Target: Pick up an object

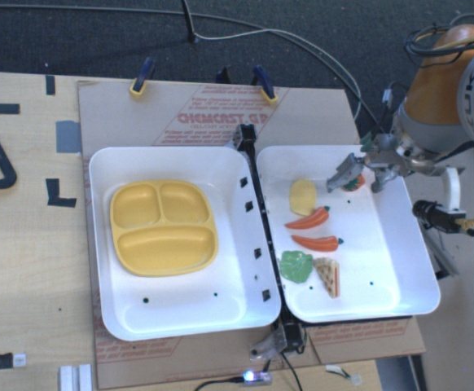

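The right bin (pixel 400 243) holds several toy foods. These include a yellow lump (pixel 303 195), an orange-red chili (pixel 309 217), a red chili (pixel 315 242), a green leafy piece (pixel 296 265) and a tan wedge (pixel 328 276). My gripper (pixel 360 178) hangs low over the bin's far right part, its two fingers spread apart. A small red and green piece (pixel 354 183) lies just below and between the fingers, partly hidden by them. I cannot see either finger touching it.
In the left bin (pixel 107 177) lies a yellow divided plate (pixel 164 226). A black divider (pixel 257 210) runs between the bins. Blue and yellow clamps (pixel 261 84) hold the cardboard at the back. Cables cross the dark floor behind.
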{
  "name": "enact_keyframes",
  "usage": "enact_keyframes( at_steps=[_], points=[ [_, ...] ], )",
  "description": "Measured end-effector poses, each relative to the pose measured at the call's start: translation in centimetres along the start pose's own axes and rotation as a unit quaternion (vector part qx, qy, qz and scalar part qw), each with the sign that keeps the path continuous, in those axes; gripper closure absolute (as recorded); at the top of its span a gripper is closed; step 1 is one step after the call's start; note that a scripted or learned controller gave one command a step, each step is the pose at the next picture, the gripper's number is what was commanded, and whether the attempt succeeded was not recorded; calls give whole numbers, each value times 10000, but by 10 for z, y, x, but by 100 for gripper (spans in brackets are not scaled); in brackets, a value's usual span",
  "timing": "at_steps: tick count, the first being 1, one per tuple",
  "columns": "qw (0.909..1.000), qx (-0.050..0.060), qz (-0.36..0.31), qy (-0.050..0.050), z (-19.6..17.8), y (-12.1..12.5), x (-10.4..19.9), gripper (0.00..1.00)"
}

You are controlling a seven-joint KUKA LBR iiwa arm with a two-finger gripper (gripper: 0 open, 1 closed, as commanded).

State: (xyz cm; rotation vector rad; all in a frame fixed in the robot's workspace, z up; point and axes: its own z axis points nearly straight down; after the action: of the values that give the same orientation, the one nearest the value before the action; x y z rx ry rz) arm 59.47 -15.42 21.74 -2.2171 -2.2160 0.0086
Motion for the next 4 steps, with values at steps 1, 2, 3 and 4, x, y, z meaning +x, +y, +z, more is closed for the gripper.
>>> enact_keyframes(
  at_steps=[1, 2, 3, 4],
  points=[
    [10000, -42, -5, -5, -5, 2, 0, 0],
    [10000, -14, -5, 0, 59, 1, 0, 0],
    [10000, -22, -7, -1, 105, -6, 4, 0],
    [10000, -67, -12, -6, 131, -4, 5, 0]
  ],
)
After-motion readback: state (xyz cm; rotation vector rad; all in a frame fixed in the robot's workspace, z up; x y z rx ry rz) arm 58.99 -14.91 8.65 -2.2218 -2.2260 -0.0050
